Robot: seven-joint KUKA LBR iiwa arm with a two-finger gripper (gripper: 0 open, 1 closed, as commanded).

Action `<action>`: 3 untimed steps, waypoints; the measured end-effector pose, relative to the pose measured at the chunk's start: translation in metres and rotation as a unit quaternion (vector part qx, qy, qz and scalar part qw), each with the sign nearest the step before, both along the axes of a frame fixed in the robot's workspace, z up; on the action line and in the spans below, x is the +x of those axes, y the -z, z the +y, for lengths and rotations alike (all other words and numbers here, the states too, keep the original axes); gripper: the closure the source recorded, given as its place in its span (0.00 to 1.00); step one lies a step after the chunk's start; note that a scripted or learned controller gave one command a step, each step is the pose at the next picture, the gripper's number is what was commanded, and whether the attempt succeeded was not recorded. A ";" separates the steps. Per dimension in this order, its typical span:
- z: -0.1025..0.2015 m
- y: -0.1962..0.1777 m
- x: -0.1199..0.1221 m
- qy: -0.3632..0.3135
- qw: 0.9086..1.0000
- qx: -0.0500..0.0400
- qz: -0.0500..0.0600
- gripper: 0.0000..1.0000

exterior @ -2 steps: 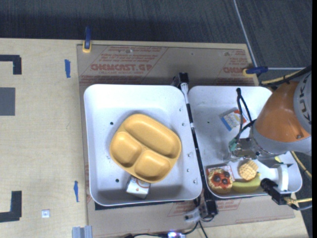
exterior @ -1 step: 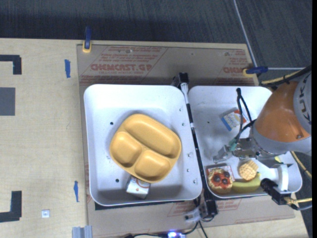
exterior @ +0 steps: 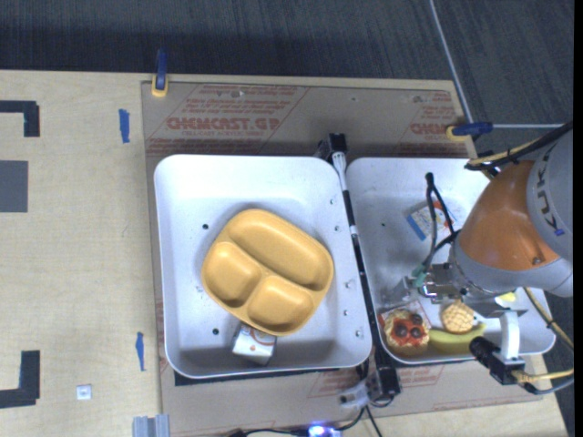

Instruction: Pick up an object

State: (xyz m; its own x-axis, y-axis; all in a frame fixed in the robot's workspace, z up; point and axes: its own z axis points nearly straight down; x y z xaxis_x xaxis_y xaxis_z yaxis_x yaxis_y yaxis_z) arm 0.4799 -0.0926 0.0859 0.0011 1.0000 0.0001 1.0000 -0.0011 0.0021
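Right now my gripper (exterior: pixel 435 289) hangs low over the right bin (exterior: pixel 383 198), and I cannot tell its state. Just beside it, near the front wall, a banana (exterior: pixel 453 340) lies flat, long axis across the bin, between a small pizza (exterior: pixel 406 329) and a waffle (exterior: pixel 458 317).

A yellow divided tray (exterior: pixel 266 269) lay upside down in the left bin (exterior: pixel 178 244), while the arm (exterior: pixel 510 235) reached into the right bin (exterior: pixel 387 198) above a banana (exterior: pixel 453 340).
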 end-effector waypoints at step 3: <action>0.001 0.000 0.000 0.000 1.000 0.000 0.000 0.00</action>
